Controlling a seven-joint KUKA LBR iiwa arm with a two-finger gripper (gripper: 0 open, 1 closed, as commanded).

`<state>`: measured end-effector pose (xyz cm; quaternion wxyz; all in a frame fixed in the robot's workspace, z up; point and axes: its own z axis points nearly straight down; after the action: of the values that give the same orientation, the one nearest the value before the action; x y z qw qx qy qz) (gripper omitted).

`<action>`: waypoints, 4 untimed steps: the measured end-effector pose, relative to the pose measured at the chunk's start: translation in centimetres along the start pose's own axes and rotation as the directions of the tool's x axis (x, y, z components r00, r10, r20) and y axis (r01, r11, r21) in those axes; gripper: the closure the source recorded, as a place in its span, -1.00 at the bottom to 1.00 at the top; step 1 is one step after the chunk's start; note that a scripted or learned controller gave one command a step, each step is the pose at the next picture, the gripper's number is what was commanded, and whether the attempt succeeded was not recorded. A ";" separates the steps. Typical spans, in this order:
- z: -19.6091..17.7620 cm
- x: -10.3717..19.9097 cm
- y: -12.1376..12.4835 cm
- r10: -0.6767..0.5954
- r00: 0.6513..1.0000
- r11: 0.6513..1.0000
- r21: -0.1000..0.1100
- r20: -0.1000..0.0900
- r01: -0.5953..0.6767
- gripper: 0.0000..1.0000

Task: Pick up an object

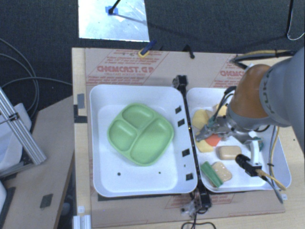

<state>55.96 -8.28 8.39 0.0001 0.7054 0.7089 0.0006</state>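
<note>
1. Camera view, the step: the gripper (208, 130) is low in the right bin (204, 98), near that bin's left wall and about half way along it. It is just over a red piece (213, 140) and seems to touch it. I judge this to be the reach before the grasp – nothing is lifted yet.
2. The gripper's state: whether it is released or clenched I cannot tell, because the wrist hides it from above.
3. The next move, as I judge it: close on the red piece, which is the nearest object, and lift straight up. The neighbours lie very close, so one of them could be caught as well.
4. The count in the right bin: one red piece, one green stick (210, 174), two beige blocks (229, 152) and at least two yellow pieces (200, 118) – part of them is hidden.
5. The count elsewhere: one left bin (102, 178), holding one green plate (140, 133) in its middle.
</note>
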 end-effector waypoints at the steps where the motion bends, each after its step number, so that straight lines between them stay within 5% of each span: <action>1: -1.4 -0.1 0.2 0.001 1.000 1.000 -0.008 0.000 -0.001 1.00; 2: -1.3 -0.1 0.2 0.002 1.000 1.000 -0.007 -0.001 -0.002 -1.00; 3: -10.4 5.9 -5.1 -0.003 1.000 1.000 -0.001 -0.001 0.003 -1.00; 4: -5.5 -2.0 -4.3 0.010 1.000 1.000 0.003 0.003 -0.010 -1.00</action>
<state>51.65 -10.26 13.88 0.0000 0.7089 0.7053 -0.0013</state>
